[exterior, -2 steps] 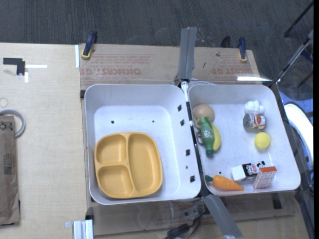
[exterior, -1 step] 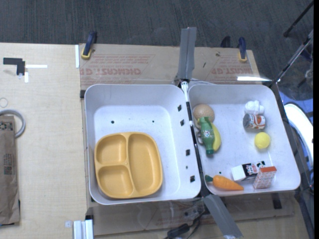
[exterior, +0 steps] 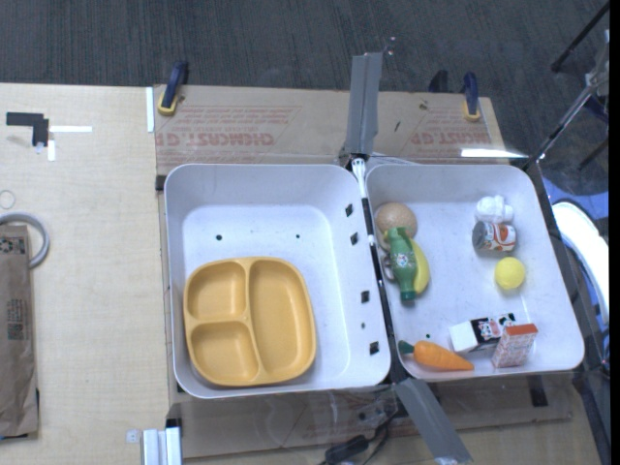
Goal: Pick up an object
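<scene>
The right bin (exterior: 455,184) holds several small objects. A brown round fruit (exterior: 395,219) lies at its left wall, with a green bottle (exterior: 400,262) and a yellow banana (exterior: 419,270) just below it, touching each other. A white and orange toy (exterior: 494,229) sits at the upper right, and a yellow ball (exterior: 510,273) lies under it. Along the front edge are an orange carrot (exterior: 442,357), a small black and white box (exterior: 480,332) and an orange and white carton (exterior: 515,345).
The left bin (exterior: 252,194) holds a yellow divided plate (exterior: 250,320). Cardboard (exterior: 262,124) with two blue clamps (exterior: 174,85) lies behind the bins. A grey post (exterior: 364,105) stands between the bins. A brown paper bag (exterior: 15,337) lies at the far left.
</scene>
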`<state>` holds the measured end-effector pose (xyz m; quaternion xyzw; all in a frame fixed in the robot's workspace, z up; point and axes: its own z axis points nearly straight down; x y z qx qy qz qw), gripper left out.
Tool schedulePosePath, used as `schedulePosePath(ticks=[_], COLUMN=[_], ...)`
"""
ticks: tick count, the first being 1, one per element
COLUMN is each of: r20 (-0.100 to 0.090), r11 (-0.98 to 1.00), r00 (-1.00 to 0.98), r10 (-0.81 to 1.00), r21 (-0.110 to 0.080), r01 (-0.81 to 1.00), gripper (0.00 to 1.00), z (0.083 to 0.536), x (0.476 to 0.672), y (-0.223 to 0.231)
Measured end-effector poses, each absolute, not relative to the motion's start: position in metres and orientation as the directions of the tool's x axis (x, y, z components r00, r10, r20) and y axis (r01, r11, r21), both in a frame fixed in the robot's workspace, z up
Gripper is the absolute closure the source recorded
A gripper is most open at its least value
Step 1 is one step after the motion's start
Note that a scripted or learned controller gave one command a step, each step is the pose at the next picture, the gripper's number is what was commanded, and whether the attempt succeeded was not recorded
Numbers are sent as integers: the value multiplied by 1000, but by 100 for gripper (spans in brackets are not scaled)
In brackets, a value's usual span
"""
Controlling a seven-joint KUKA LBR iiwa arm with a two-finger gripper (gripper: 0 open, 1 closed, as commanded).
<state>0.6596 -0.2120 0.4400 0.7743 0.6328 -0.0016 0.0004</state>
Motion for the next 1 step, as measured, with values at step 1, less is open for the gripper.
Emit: schedulePosePath(ticks=[1], r20=[-6], r11=[-197], r00=[197], r10=[980], r21=[-4], r01=[980], gripper=[100], z=[447], x=[661], y=[-211])
